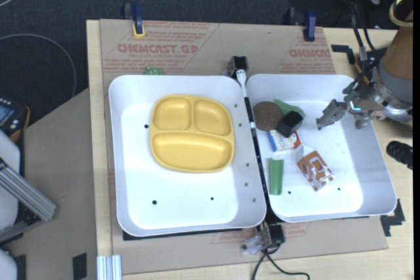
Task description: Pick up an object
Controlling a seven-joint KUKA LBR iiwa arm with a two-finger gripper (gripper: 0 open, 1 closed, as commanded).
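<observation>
The gripper point(330, 113) hangs over the upper right part of the right bin point(367, 197), reaching in from the right. Its fingers are spread apart and nothing sits between them.

Candidate objects lie in the left half of that bin: a brown disc point(266, 115), a black block point(289, 122) just beside it, a red and white packet point(286, 141) under the block, a green stick point(275, 176) lower down, and an orange and white wrapper point(315, 170) near the bin's middle. The left bin point(131, 200) carries a yellow divided plate point(192, 133).

Recommended procedure, as a judgement:
1. Select the wrapper or the green stick; each lies apart from its neighbours.
2. Avoid the disc, block and packet cluster, where the fingers are likely to strike an adjacent item.
3. Centre the fingers over the chosen object, aligned across its narrow side.
4. Descend until the fingers straddle it, then close.
</observation>
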